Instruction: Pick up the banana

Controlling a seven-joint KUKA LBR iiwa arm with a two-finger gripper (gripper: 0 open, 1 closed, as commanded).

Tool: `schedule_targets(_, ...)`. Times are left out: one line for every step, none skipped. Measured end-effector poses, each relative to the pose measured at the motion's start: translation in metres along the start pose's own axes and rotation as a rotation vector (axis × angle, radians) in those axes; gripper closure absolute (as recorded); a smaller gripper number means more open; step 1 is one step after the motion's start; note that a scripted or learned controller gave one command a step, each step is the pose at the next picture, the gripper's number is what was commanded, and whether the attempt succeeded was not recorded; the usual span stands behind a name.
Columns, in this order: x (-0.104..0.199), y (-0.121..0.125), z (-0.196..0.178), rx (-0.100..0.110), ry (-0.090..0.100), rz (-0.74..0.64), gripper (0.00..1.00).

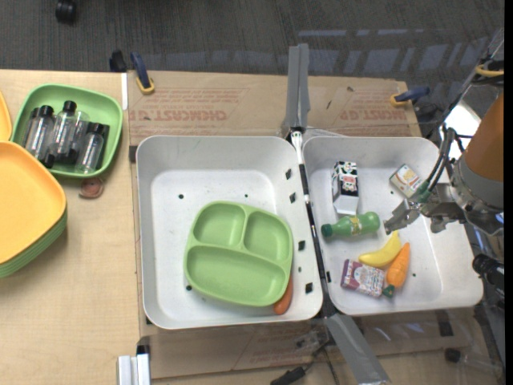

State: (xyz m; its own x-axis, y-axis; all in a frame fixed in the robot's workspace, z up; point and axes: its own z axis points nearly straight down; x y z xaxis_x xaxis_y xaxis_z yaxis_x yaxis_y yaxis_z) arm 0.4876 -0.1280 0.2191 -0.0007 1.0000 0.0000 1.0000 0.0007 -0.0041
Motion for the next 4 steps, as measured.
schedule_targets(-0.001,0.0,-0.008,0.002,-0.001,0.003,1.0)
schedule_targets(-0.008,0.006,0.078,-0.001,0.001,-0.224,1.0)
schedule_targets(0.016,0.0,0.105,-0.008,0.0,-0.045,1.0)
schedule_targets(0.014,-0.01,0.102,-0.001,0.0,0.252,1.0)
